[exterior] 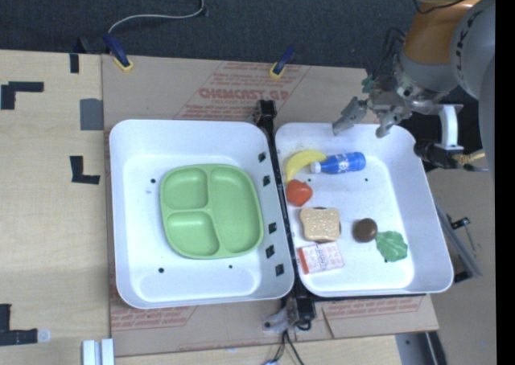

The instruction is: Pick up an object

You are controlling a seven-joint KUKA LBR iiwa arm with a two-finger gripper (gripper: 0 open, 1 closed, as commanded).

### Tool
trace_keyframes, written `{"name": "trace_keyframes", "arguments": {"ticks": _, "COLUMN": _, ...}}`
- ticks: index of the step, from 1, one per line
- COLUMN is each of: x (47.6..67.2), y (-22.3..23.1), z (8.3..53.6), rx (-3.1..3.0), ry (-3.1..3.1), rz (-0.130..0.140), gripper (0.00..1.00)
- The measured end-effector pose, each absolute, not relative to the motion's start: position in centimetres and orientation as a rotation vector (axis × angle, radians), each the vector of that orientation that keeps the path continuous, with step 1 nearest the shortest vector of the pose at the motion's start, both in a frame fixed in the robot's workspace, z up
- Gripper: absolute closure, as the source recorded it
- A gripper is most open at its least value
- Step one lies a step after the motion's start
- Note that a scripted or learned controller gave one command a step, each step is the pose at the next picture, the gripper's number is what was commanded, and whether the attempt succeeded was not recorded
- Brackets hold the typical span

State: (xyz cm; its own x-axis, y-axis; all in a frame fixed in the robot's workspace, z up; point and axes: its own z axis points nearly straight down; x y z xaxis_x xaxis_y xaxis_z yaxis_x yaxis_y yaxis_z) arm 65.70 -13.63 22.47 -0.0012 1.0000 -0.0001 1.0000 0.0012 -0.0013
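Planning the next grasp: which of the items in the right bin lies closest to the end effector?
The blue-and-white bottle, lying on its side at the bin's far end, just below the end effector. The banana beside it is farther left; the rest lie nearer the camera.

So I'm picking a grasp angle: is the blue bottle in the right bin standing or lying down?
Lying down. The blue bottle rests on its side on the right bin floor, its long axis running across the view, beside the banana.

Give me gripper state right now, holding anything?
Gripper: open, fingers spread, nothing between them. It hangs over the far rim of the right bin, above the blue bottle.
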Motion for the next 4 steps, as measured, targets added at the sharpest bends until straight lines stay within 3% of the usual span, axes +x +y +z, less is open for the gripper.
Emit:
{"name": "trace_keyframes", "arguments": {"ticks": 1, "x": 60.9, "y": -10.6, "z": 15.6, "rx": -2.218, "ry": -2.221, "rz": 0.003, "gripper": 0.00}}
{"name": "trace_keyframes", "arguments": {"ticks": 2, "x": 65.7, "y": -10.0, "z": 9.8, "rx": -2.221, "ry": -2.222, "rz": 0.002, "gripper": 0.00}}
{"name": "trace_keyframes", "arguments": {"ticks": 3, "x": 66.9, "y": -10.8, "z": 8.5, "rx": -2.220, "ry": -2.224, "rz": 0.000, "gripper": 0.00}}
{"name": "trace_keyframes", "arguments": {"ticks": 4, "x": 66.9, "y": -10.8, "z": 9.6, "rx": -2.220, "ry": -2.227, "rz": -0.001, "gripper": 1.00}}
